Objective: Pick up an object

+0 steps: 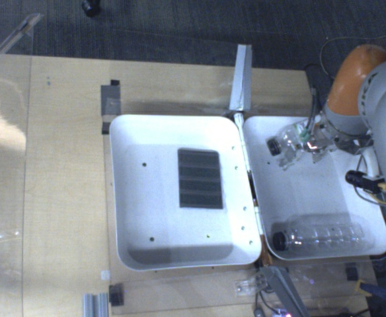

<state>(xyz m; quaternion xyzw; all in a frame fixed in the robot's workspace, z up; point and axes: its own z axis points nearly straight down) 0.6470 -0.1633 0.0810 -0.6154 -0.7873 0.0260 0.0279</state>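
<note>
Over the right bin, the claw hovers far from the clear bottle, which lies left-to-right along the near wall; its opening I cannot tell.

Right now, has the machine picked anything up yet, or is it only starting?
Nothing looks done yet. The tool sits low in the right bin, at a small clear plastic item; whether it has a grip is unclear. A clear bottle lies untouched by the near wall. A dark ridged block rests in the left bin. The lift remains.
</note>
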